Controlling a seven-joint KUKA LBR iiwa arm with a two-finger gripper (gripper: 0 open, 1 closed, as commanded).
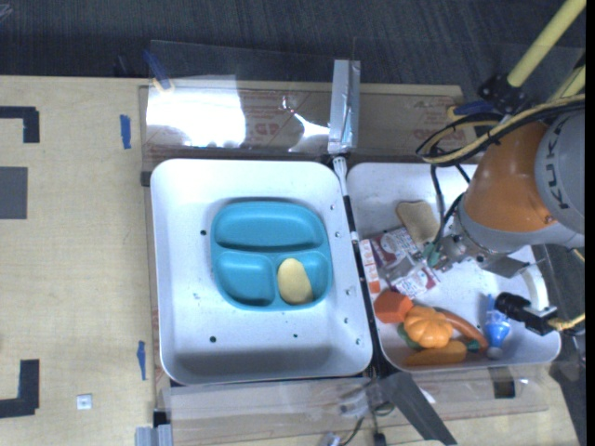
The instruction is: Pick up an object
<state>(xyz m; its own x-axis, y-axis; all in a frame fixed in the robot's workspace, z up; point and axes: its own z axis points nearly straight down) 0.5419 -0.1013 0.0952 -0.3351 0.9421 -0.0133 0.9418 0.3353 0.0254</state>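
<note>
The arm, grey with an orange band (507, 193), reaches into the right bin (372, 179) from the right. Its gripper (434, 255) hangs low over the middle of that bin, just above a red-and-white packet (398, 252). A tan slab (418, 217) lies behind the packet. Along the bin's front edge sit a small red piece (393, 306), an orange pumpkin-like toy (429, 328) and a long orange carrot shape (437, 352). A blue object (496, 329) lies at the front right. In the left bin (177, 249), a blue divided tray (270, 251) holds a yellow egg-shaped item (295, 280).
A black part (521, 310) with a cable sticks out near the right bin's front right corner. Cables and a yellow pole (548, 31) run behind the arm. A metal divider (344, 105) and a clear sheet stand behind the bins.
</note>
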